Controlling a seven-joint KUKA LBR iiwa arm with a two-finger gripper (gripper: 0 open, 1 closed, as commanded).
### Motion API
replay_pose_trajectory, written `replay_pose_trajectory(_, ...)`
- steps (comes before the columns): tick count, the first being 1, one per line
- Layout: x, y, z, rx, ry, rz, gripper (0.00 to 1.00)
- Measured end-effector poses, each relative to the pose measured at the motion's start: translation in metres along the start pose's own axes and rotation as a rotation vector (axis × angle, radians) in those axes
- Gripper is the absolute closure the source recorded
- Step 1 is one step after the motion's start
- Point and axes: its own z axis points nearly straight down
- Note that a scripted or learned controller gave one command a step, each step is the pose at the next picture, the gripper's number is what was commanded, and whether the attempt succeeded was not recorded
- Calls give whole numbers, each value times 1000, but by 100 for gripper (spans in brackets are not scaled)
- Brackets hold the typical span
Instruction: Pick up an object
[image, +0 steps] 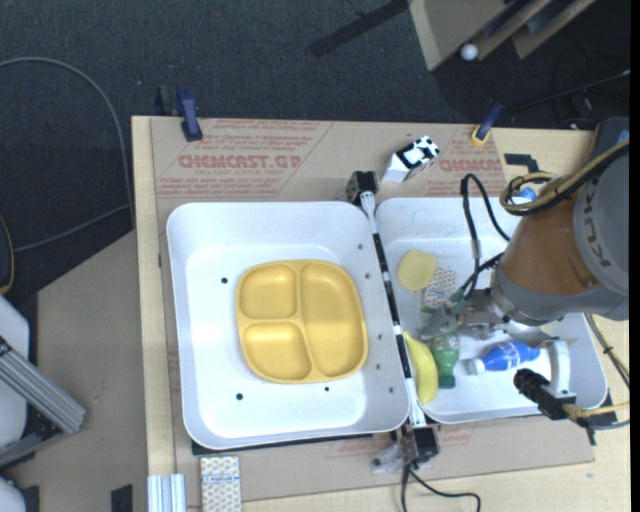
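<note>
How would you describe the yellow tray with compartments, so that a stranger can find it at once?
Look at the left bin of the two white bins. The yellow tray lies alone near its middle, a rounded square divided into three compartments. The small objects, such as the banana and the blue-and-white bottle, all lie in the right bin.

yellow divided plate (301, 321) in left bin (190, 300) | blue clamp (187, 114) on bench edge

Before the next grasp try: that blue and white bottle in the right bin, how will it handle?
The bottle lies on its side on the smooth floor of the right bin, so a nudge probably rolls it. It looks like small, thin plastic: likely light, possibly slick. The gripper sits left of it, over the green item.
</note>
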Motion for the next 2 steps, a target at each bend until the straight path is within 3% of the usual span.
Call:
replay_pose_trajectory(1, -2, 27, 2, -4, -1, -1, 0)
replay_pose_trajectory(2, 11, 9, 2, 0, 0, 0, 0)
